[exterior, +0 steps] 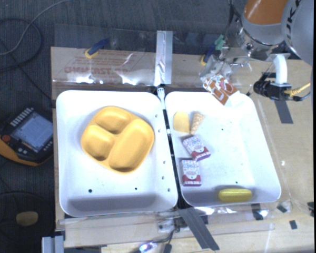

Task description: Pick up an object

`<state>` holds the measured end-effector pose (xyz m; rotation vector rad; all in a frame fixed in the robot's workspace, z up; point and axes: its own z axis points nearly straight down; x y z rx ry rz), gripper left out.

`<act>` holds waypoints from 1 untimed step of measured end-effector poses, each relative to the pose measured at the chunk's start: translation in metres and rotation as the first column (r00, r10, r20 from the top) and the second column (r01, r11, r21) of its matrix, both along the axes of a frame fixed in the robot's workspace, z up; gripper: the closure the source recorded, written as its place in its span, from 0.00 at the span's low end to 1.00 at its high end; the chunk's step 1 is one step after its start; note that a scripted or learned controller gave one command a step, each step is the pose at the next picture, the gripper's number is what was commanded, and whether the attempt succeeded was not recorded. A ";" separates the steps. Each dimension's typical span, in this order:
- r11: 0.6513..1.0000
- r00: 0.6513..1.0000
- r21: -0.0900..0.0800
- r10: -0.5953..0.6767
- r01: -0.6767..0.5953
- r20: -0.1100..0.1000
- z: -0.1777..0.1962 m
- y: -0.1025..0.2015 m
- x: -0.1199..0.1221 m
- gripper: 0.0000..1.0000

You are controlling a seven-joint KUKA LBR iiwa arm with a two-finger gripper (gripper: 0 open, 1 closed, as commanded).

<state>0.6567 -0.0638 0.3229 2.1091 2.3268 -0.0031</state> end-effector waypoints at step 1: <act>0.990 0.990 -0.002 -0.138 0.138 -0.002 -0.101 0.012 -0.020 1.00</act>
